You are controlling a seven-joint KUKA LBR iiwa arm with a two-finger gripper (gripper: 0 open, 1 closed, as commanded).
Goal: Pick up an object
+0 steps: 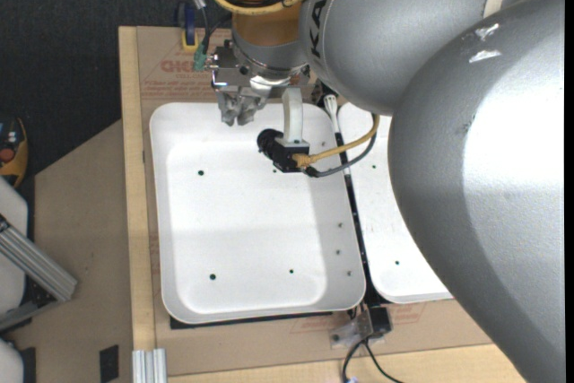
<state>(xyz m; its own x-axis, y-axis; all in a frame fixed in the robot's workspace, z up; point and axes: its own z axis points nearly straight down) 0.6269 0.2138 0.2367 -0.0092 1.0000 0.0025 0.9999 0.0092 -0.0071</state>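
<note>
Frankly, from my remote seat my gripper (pixel 237 110) hangs over the left bin's (pixel 179 220) far edge, jaws nearly together on nothing I can see, so the pick isn't done.

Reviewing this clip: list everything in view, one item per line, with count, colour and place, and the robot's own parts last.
bins: two, white, shallow, side by side on the bench; the right one is mostly hidden by the arm.
bench: one, tan board with red print at its far edge, under both bins.
black fitting: one, black with a yellow cable attached, over the far right part of the left bin; what it is I cannot tell.
metal rail: one, grey, at the view's left edge beside the bench.
small connector: one, black and grey, with a cable, at the bench's near edge.
arm: one, grey with an orange band, reaching in from the right.
gripper: one, grey metal, over the left bin's far edge.
</note>
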